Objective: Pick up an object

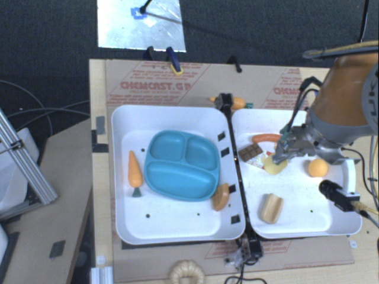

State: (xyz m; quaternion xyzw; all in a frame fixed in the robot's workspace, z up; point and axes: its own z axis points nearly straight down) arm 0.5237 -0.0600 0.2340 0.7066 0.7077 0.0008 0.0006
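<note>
End effector over pale yellow obj, grip state unclear; choc bar just left, sausage behind, orange right.

Two white bins: left bin and right bin. One blue divided plate. One carrot. One brown bread piece. One tan bread roll. One orange ball. One pale yellow round piece. One red-orange sausage shape. One chocolate bar.
</note>
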